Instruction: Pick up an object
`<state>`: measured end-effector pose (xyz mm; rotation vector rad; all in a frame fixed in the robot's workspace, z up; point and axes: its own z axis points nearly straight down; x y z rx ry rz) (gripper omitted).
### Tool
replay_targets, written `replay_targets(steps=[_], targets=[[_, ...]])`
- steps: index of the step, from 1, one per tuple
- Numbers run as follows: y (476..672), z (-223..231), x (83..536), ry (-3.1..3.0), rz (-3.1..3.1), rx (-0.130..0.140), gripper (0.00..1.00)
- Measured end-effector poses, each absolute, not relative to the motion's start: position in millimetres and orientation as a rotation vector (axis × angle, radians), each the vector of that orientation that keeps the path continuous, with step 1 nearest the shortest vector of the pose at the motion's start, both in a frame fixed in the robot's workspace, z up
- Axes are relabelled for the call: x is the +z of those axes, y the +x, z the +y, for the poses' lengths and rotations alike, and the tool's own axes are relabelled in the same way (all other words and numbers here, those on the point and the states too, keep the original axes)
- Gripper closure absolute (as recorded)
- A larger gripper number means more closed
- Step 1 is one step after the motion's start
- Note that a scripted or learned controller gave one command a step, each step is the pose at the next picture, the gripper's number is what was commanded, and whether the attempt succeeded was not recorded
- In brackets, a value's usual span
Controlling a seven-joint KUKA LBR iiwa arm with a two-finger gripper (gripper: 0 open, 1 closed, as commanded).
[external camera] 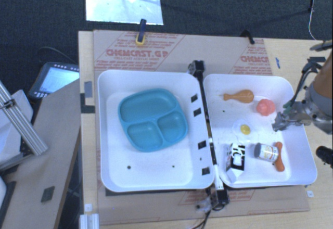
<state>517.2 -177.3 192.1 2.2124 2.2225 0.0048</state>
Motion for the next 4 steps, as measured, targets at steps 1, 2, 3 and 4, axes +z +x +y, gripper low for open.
replay_targets(steps=[1, 2, 3, 4], targets=[[520.9, -176.1, 256.7, 2.21, 2.22, 0.007, 1.0], [522.1, -176.3, 288.0, 2.213, 2.224, 0.003, 1.0], [522.2, -122.2, 284.9, 2.21, 2.231, 0.004, 1.0], [539.2, -69.6, 267.7, 2.21, 2.233, 0.004, 1.0]])
